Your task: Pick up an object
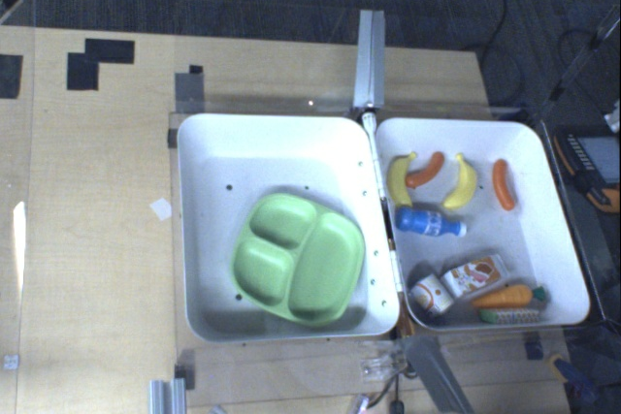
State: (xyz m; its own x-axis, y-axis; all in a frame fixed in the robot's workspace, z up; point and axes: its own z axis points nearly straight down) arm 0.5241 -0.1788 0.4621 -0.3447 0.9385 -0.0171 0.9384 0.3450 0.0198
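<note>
A light green plastic plate (299,257) with three compartments is seen in the left shallow white bin (209,208), lying towards its near right corner and tilted a little.

In the right shallow white bin (543,238) the small items are gathered. At the far left a yellow toy banana (399,181) is set, with an orange-red toy sausage (425,170) laid across it and a second yellow banana (463,185) just beside. A red sausage (504,184) is placed further right, its long axis running near to far. A blue bottle (425,224) is laid on its side, long axis left to right, pale end to the right. Near the front, a small white can (427,294), a brown-and-white carton (473,276) whose print cannot be read, and an orange toy carrot (505,298), green tip pointing right, are found together
</note>
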